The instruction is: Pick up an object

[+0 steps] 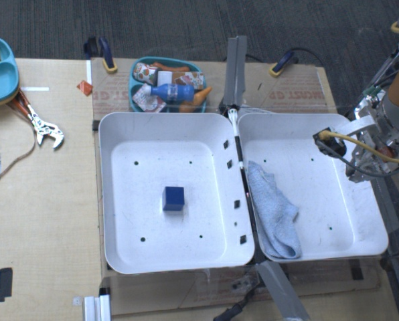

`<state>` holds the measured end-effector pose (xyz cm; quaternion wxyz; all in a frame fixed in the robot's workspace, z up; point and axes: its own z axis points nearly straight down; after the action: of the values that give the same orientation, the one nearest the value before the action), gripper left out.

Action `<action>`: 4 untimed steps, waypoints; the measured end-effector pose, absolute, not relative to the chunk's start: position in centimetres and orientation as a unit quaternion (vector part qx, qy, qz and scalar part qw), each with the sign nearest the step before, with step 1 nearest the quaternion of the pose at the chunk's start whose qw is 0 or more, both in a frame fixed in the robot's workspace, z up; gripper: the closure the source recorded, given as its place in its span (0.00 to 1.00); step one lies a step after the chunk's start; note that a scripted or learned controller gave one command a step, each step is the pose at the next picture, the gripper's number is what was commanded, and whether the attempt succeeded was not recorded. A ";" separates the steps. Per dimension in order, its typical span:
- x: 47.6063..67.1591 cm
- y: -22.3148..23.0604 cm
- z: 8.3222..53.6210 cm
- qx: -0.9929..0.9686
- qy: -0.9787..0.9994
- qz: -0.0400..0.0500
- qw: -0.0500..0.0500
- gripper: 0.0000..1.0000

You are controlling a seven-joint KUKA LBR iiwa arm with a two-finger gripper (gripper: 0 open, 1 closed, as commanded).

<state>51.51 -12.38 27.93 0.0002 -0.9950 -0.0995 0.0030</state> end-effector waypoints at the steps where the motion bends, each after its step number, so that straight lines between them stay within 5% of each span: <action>1: 51.5 -12.4 28.7 -0.995 -0.101 0.005 0.000 1.00; 3: 51.5 -12.5 30.3 -0.994 -0.104 0.010 0.000 1.00; 4: 50.2 -17.2 27.3 -0.995 -0.104 0.003 0.000 1.00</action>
<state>50.23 -17.25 27.31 0.0003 -0.9946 -0.1037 0.0028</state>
